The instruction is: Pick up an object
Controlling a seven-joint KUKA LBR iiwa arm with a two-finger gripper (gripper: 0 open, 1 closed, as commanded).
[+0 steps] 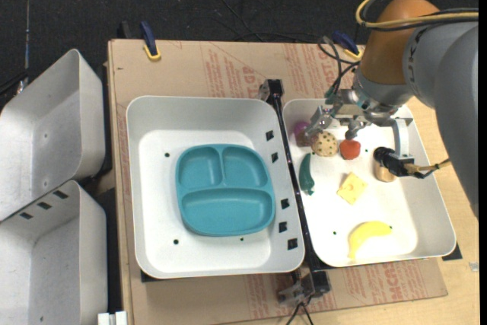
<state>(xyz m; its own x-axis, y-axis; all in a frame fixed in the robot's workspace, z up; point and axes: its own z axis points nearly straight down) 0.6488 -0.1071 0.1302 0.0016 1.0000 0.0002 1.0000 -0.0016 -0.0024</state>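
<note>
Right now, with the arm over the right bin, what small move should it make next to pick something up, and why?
Probably lower the hand a little, straight down. It hangs over the toys at the back of the right bin, above the spotted cookie and beside the red tomato, and nothing shows between its fingers yet.

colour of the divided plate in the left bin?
Teal; the divided plate shows clearly in the camera view.

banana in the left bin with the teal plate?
No. The banana lies in the right bin, near its front edge, while the teal divided plate sits alone in the left bin.
</note>
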